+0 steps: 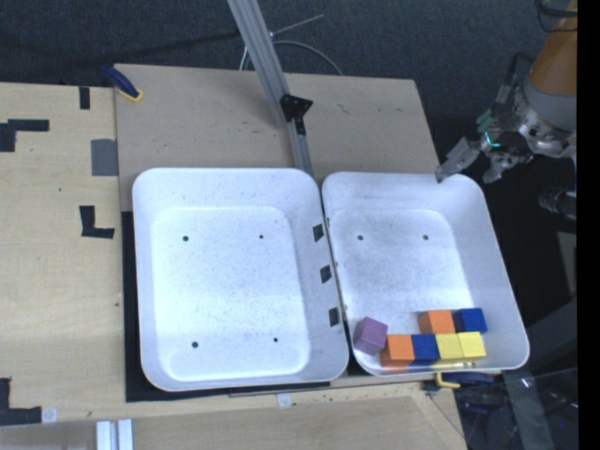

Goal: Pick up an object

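- The gripper hangs just off the far right corner of the right bin, fingers apart with nothing between them.
- The blocks sit clustered against that bin's near wall, well apart from the gripper; their group runs lengthwise along the wall, the purple block at its left end, slightly askew.
- Risk, I'd judge: they're packed touching, so the fingers could land on neighbours or jam against the wall.

Hand above right bin's far corner; coloured blocks along near wall.
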